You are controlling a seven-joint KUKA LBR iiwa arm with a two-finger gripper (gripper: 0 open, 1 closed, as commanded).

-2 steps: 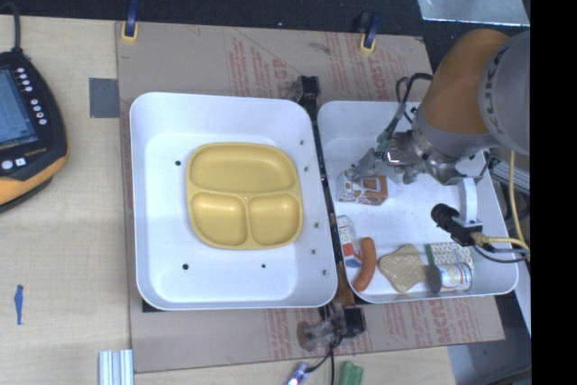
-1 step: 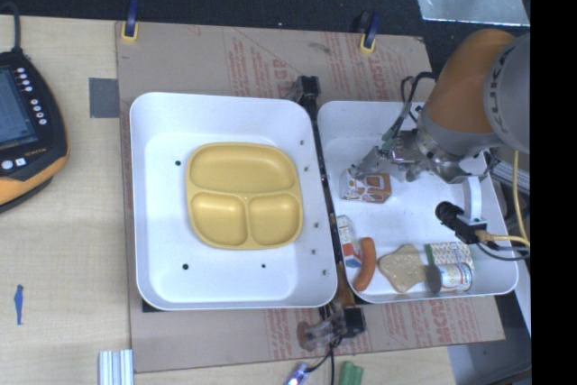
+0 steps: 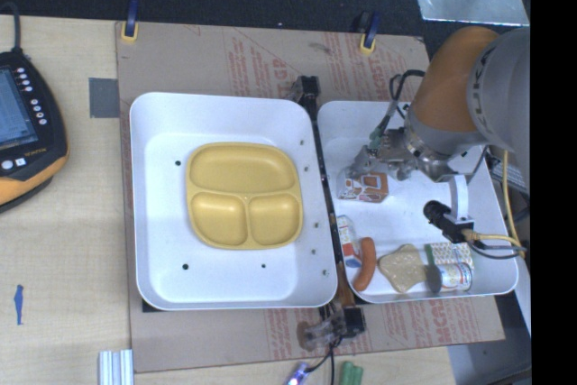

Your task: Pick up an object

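Currently reaching in from the right with the grey, orange-banded arm point(image 3: 469, 95) and hovering the end effector point(image 3: 371, 160) low over the far left part of the right-hand shallow white bin point(image 3: 401, 225). Not managing to tell from this slanted view whether the end effector is apart, together or clamped on anything.

Seeing a small red-and-white printed paper packet point(image 3: 363, 187) lying on the bin floor just near of the end effector, close under its tip; not being able to say whether touching or apart.

Finding the other things gathered along the near edge of the same bin:
- a white tube with red print point(image 3: 345, 241) lying against the left wall
- an orange-red sausage point(image 3: 364, 263) just to its right
- a tan, bread-like slice point(image 3: 403, 269) next along
- a silver can with a green label point(image 3: 451, 266) lying on its side, farthest right, touching the slice

Noting a yellow plastic plate with three compartments point(image 3: 243, 194) sitting in the middle of the left-hand shallow white bin point(image 3: 162, 194).

Seeing both bins resting on a brown cardboard sheet point(image 3: 225, 59) on the pale wooden table point(image 3: 72, 239), with a black-and-orange handheld control pendant point(image 3: 22, 135) lying at the far left.
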